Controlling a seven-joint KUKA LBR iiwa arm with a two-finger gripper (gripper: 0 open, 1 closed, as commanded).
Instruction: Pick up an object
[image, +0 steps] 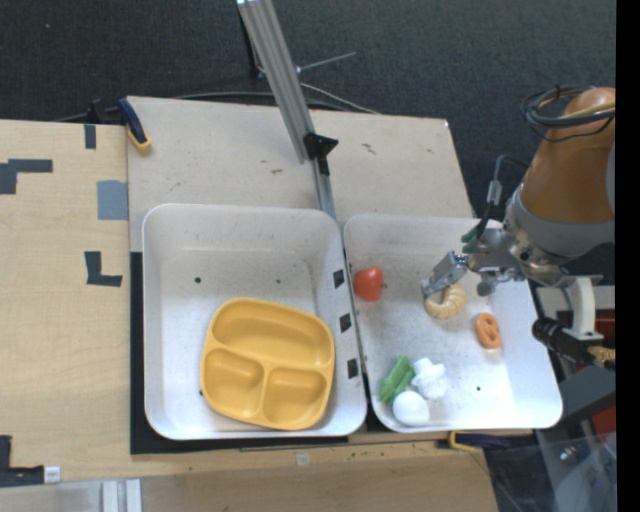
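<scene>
The wooden surface carries two white bins: the left bin holds a yellow divided tray, while the right bin holds a red ball, a tan pastry-like item, an orange piece, a green piece and white pieces. The claw sits directly over the tan item, touching it; whether it is open or closed cannot be told.

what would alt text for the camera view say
A gripper hangs right over a tan pastry in the right bin, which also holds a tomato, an orange piece, a green item and white items. The left bin holds a yellow tray.
</scene>
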